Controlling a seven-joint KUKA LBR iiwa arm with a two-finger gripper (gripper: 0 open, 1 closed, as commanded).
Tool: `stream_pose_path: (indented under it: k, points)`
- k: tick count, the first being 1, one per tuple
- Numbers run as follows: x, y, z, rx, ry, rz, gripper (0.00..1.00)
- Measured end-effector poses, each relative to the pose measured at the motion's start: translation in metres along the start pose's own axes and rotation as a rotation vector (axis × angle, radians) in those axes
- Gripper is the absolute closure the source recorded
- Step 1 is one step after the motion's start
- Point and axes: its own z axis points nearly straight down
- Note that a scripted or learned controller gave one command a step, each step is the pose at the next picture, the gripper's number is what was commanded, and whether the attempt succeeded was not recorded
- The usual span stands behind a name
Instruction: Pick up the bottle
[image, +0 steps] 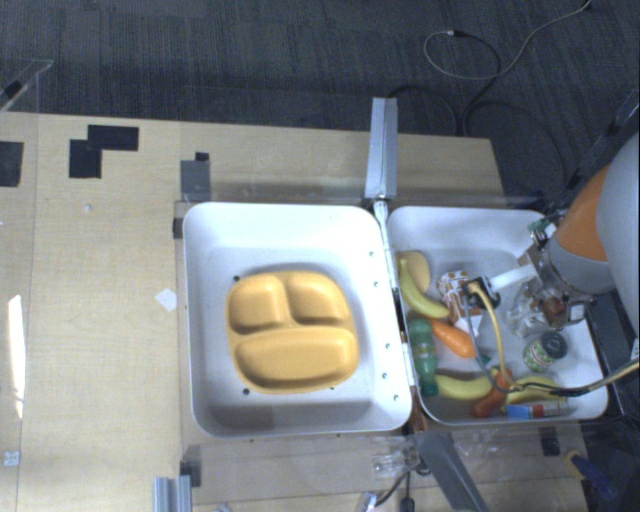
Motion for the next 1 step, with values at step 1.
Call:
stream_pose_path:
  k: [1]
  points:
    - [0.0326, 0.0426, 0.0139, -0.014, -0.006, 0.014, 1.0]
